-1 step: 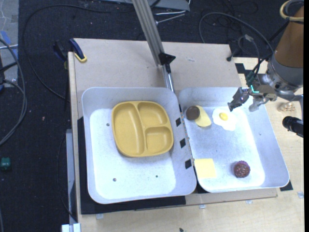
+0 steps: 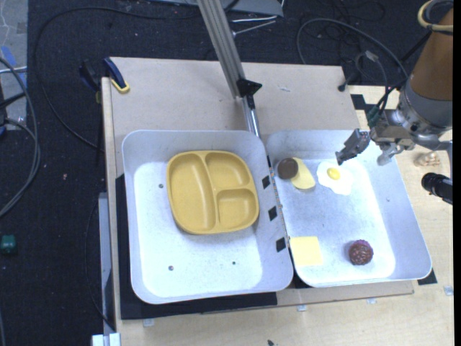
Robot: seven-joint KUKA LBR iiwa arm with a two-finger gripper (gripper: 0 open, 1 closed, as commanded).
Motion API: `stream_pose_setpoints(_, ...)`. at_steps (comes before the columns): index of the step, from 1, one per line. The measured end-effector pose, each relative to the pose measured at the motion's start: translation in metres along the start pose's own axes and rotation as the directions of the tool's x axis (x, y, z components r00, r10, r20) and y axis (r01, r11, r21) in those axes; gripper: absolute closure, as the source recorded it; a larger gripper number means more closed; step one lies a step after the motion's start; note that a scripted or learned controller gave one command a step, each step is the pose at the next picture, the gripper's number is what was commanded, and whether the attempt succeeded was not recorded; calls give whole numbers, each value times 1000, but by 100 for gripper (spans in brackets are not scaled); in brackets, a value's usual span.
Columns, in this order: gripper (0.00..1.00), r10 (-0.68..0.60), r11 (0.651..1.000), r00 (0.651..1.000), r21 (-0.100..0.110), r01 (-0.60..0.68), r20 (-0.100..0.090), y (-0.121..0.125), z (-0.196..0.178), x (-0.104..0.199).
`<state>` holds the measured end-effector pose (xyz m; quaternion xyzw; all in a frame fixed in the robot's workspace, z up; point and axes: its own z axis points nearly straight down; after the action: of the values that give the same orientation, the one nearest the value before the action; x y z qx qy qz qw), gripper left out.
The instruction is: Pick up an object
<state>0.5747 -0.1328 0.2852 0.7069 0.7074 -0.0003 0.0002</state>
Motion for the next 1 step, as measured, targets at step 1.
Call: stream_pose_setpoints(1,0,2,1000,1000,4,-2,-1,-8,55,-5)
